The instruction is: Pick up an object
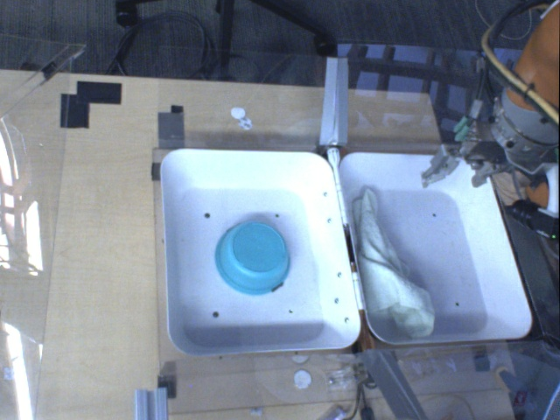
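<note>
We see two shallow white plastic bins side by side on a pale wooden desk point(105, 234). In the left bin point(188, 322) a round light-blue plastic bowl point(253, 257) sits upside down near the middle of the floor, well apart from every wall. In the right bin point(490, 313) a rolled, off-white cloth point(385, 269) lies along the left wall, running from near the upper left corner down toward the lower left corner, its lower end thicker and touching the bin floor close to the front wall.

The grey arm with its orange band point(535, 59) reaches in from the right, and its two-finger gripper point(457, 169) hovers over the upper right part of the right bin, near the back rim. We can make out its fingers point(435, 170) spread apart, with nothing between them. The gripper is well apart from the cloth and far from the bowl.

A metal rail point(334, 103) runs back from the seam between the bins, and a black chair base point(229, 7) stands on the dark carpet behind the desk.
</note>
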Robot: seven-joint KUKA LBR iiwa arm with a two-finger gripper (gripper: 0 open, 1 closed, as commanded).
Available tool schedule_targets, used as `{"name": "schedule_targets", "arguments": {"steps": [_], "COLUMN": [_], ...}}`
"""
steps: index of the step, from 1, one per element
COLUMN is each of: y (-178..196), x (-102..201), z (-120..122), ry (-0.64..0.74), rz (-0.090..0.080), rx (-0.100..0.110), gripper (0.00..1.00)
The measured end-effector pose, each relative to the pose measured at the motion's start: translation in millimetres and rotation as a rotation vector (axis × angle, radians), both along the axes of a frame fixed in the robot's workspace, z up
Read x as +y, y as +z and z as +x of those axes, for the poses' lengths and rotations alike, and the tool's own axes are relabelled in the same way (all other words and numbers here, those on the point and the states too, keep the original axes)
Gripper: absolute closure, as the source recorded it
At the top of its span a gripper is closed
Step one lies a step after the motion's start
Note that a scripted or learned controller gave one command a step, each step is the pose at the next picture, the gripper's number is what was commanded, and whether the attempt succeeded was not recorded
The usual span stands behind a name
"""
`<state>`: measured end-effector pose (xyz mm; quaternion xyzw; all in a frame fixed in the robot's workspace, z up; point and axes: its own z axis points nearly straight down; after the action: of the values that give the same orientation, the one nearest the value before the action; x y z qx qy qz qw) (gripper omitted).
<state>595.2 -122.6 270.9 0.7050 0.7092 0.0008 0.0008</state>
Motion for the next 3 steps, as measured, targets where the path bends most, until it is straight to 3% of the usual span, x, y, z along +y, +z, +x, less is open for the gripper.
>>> {"name": "schedule_targets", "arguments": {"steps": [1,2,3], "y": [161.6,164.7,164.6], "x": [-39.7,-42.6,-42.6], "z": [21.8,24.0,24.0], "ry": [-0.059,-0.350,-0.350], "rz": [-0.002,-0.001,-0.001], "rx": [-0.004,-0.002,-0.002], "gripper": [0.00,0.00,0.00]}}
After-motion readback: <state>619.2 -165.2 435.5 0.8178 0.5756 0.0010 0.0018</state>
